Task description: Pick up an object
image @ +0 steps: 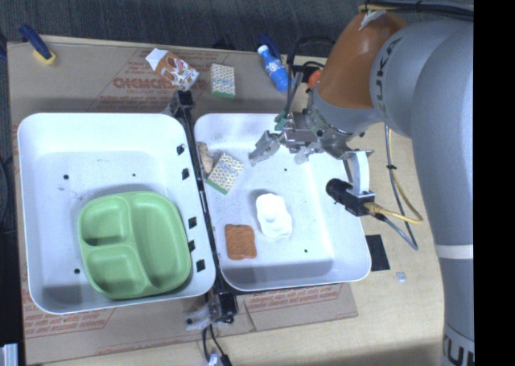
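The gripper (pixel 283 145) hangs spread open and holding nothing over the right bin (pixel 346 264), near its far edge. The white object (pixel 273 215) lies mid-bin, the brown pad (pixel 240 241) near the front-left corner. Descending here likely closes on bare floor.

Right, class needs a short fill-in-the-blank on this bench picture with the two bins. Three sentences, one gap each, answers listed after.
1. The green divided plate lies in the ______ bin of the camera view.
2. The brown square sponge lies in the same bin as the ______ lump beside it.
3. The gripper hangs over the ______ bin.

Missing words: left; white; right
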### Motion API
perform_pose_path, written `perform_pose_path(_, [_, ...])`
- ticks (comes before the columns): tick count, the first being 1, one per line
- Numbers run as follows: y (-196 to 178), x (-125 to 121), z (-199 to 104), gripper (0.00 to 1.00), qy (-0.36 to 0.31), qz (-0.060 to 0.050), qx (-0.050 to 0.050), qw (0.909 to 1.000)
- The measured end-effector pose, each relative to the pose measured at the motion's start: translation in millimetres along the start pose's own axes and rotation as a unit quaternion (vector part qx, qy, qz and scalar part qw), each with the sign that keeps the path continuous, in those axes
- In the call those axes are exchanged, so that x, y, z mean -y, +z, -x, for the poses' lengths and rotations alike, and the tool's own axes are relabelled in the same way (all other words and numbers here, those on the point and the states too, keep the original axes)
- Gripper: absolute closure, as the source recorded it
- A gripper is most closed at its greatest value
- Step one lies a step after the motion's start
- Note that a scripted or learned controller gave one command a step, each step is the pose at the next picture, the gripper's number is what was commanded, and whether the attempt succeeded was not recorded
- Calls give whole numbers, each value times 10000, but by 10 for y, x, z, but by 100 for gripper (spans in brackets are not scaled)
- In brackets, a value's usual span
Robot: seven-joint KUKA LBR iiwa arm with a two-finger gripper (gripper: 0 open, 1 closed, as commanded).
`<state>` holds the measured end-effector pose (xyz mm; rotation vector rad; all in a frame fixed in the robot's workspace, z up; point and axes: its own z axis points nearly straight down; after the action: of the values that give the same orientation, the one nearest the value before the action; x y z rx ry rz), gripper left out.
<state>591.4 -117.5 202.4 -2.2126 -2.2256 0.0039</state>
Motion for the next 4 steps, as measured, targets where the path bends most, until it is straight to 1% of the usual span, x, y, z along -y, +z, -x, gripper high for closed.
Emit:
perform_pose_path(1, [116,864,-852,0,-15,-9,-1,10000])
perform_pose_path(2, [608,315,-219,0,10,0,5,10000])
perform_pose_path(3, [656,-230,-27,0,0,12,1,10000])
perform_pose_path(4, [870,674,-254,0,-6,-12,-2,10000])
